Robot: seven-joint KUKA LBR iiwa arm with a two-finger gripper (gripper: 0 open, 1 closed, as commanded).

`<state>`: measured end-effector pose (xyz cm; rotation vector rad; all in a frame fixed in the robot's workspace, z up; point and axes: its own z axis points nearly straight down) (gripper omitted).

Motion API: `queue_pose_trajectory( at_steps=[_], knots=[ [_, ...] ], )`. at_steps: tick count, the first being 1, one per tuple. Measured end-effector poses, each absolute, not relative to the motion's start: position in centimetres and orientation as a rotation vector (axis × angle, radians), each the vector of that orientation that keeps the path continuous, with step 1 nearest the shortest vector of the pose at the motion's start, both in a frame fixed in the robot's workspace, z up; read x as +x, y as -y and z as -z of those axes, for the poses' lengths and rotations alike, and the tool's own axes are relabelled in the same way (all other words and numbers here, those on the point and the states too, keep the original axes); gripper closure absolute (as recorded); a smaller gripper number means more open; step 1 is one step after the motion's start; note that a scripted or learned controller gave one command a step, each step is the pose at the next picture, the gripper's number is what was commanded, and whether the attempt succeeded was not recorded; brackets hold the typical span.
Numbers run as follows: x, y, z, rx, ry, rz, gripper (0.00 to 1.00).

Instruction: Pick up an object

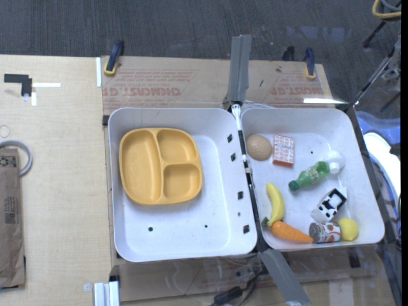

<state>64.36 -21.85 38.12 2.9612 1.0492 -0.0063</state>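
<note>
The right bin [354, 139] holds several small objects. A brown egg-shaped item [259, 146] lies at its far left, with a red and white packet [284, 150] beside it. A green bottle [310, 175] with a white cap lies near the middle. A banana [275, 203] and an orange carrot [292, 232] lie at the front left. A black and white carton [329, 203], a small can [325, 232] and a yellow lemon [348, 229] sit at the front right.
The left bin [127, 234] holds a yellow three-compartment tray [160, 165]. A grey divider bar [239, 69] runs between the bins at the back. A brown paper bag [10, 215] lies on the wooden bench at far left.
</note>
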Motion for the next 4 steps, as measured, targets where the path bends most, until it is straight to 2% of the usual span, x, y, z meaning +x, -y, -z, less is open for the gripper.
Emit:
queue_pose_trajectory(
  at_steps=[1,2,4],
  knots=[
    [64.4,21.8,-38.8,2.96,-1.055,0.015,1.0],
    [64.7,21.6,-44.1,2.85,-1.321,0.006,1.0],
    [65.0,21.3,-45.3,2.848,-1.332,0.025,1.0]
  ],
)
